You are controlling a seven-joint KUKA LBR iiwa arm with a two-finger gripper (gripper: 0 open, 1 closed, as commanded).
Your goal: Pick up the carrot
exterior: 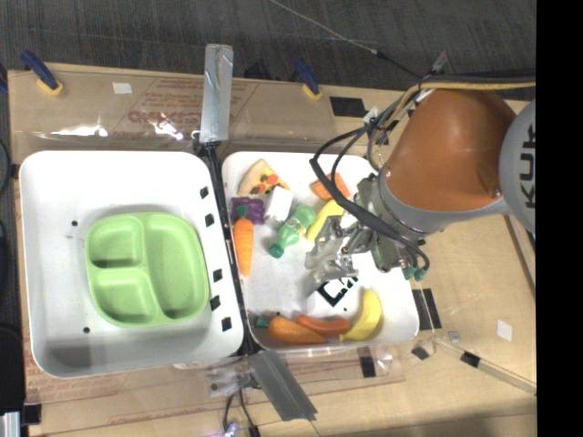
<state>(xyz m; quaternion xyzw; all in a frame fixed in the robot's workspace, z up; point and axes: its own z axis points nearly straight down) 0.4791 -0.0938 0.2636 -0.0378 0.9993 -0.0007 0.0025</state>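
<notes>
While hovering with the gripper low over the middle of the right bin, looks to be at the approach step, with nothing seen in its grasp; cannot tell whether open or closed. Next, shift left to the carrot, lying lengthwise against the bin's left wall just below a purple toy. Close across its width, keeping clear of the wall and the green bottle.

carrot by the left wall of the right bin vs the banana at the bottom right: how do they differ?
Colour: the carrot is orange, the banana yellow.
Shape: the carrot is straight and tapered, the banana curved.
Pose and place: the carrot lies lengthwise along the right bin's left wall; the banana sits in the lower right corner, below the gripper.
Both are toy foods lying flat in the same bin, neither one in the gripper.
</notes>
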